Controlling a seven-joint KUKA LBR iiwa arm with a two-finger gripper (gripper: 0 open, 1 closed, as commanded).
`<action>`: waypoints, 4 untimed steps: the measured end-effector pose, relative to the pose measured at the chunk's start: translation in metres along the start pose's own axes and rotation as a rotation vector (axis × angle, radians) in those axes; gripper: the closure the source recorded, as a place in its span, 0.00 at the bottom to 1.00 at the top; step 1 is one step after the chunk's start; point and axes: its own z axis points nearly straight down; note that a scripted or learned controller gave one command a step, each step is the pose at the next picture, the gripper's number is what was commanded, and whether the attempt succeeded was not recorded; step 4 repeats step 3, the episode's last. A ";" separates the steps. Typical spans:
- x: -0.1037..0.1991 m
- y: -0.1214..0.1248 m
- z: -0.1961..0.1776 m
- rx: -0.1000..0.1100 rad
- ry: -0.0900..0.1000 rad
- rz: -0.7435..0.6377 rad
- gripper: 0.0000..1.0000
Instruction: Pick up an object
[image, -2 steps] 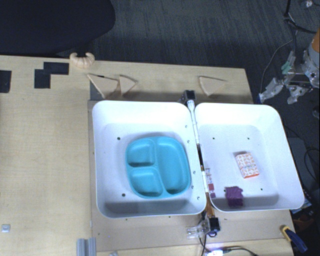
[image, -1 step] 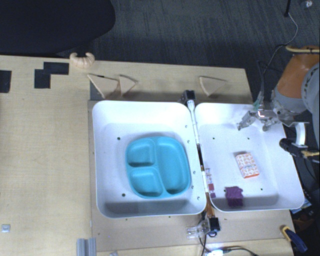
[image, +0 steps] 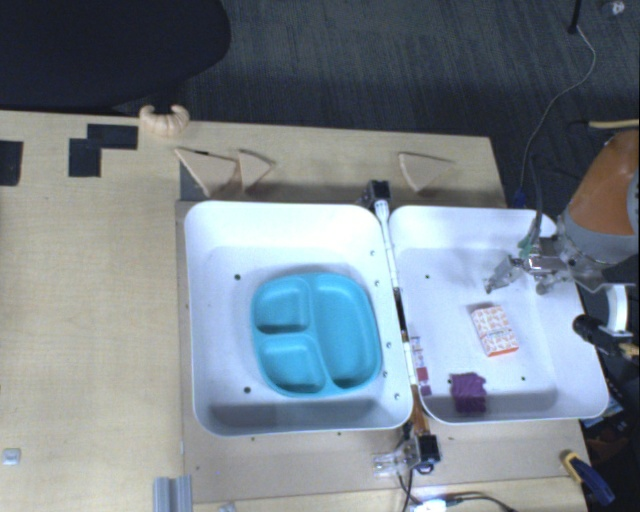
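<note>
A small flat packet with a red-and-white pattern lies on the floor of the right bin, roughly at its middle and tilted a little off the bin's edges. Nearer the front wall of the same bin sits a purple block, well apart from the packet. The gripper hangs over the far right part of this bin, above and to the right of the packet — it touches neither object, and nothing sits between its fingers, which are spread apart. Behind it the arm enters from the right, its orange band showing at the frame's edge. In the left bin a blue divided tray with three compartments rests at the centre. Both bins stand side by side on the pale wooden bench.
</note>
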 end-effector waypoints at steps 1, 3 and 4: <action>0.021 -0.104 0.017 -0.003 0.000 0.001 0.00; 0.054 -0.038 -0.104 -0.003 0.000 -0.003 1.00; 0.054 -0.038 -0.104 -0.003 0.000 -0.003 1.00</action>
